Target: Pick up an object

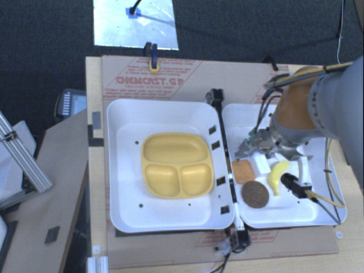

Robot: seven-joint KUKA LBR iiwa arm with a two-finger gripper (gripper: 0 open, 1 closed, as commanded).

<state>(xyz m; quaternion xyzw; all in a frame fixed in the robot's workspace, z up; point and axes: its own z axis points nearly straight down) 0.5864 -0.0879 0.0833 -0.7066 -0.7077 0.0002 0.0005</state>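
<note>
I am watching the grey arm [335,104] reaching in over the right edge of the right bin [245,117], its orange band [293,104] showing above the wrist; the gripper [254,143] is hanging low over the middle of that bin, toward its left wall, and I cannot tell whether it is apart or together, nor am I seeing anything clamped in it; four loose things are lying in the near half of the right bin; an orange-brown square slab [243,172] is sitting just beside the left wall, below the gripper; a dark brown round disc [255,194] is lying just nearer the front edge, close to the slab; a small white block [261,164] is resting just right of the slab; a yellow toy banana [277,175] is curving beside the block, toward the right; the left bin [122,152] is carrying a yellow three-compartment tray [173,165] lying flat at its centre, well apart from the gripper; a black strip [223,152] is running between the two bins; both bins are sitting on a cardboard sheet [170,79] with red lettering along its far edge.
</note>
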